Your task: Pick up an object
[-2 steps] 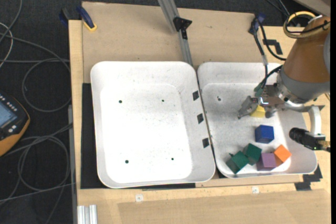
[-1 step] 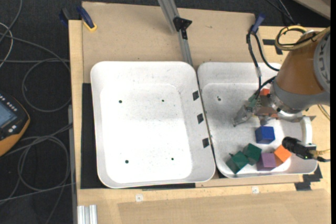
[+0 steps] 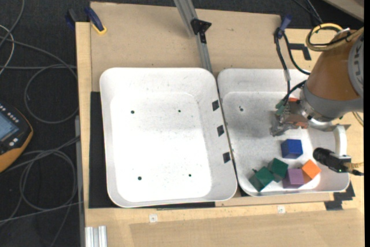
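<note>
My gripper [image 3: 281,126] hangs low over the right bin [image 3: 248,89], just above and slightly left of a blue cube [image 3: 292,148]. Nothing shows between its fingers. Along the bin's front edge lie two dark green blocks [image 3: 269,173], a purple cube [image 3: 295,177] and an orange cube [image 3: 311,169]. A small green and orange piece [image 3: 287,102] shows by the wrist.
The left bin [image 3: 115,89] sits beside the right one on the wooden bench. A metal pole [image 3: 184,0] slants in from the top to the bins' divide. Cables trail on the floor at left.
</note>
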Available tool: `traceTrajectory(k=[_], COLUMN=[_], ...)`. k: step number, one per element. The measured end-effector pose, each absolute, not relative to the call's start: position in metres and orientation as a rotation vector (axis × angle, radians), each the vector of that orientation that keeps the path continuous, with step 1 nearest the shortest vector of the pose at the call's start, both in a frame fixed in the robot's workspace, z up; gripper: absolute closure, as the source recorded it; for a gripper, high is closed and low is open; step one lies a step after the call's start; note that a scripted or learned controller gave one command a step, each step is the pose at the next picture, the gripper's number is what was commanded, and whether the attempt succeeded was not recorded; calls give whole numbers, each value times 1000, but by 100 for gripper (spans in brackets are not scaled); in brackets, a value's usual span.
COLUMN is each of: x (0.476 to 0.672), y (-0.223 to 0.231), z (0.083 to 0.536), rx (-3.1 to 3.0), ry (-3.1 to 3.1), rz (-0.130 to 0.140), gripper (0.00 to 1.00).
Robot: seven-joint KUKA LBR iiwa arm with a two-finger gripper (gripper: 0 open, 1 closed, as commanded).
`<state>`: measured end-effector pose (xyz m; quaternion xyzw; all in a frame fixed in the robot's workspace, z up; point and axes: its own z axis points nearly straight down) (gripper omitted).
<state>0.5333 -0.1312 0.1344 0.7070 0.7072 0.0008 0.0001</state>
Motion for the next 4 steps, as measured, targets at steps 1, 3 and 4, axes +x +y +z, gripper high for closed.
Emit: traceTrajectory(k=[1,3,4], x=[538,532,544], y=[-129,-127,-65], z=[178,258,260], rx=[2216,2216,2212], ry=[2220,2220,2230], rz=[6,5,5], gripper=[100,100,100])
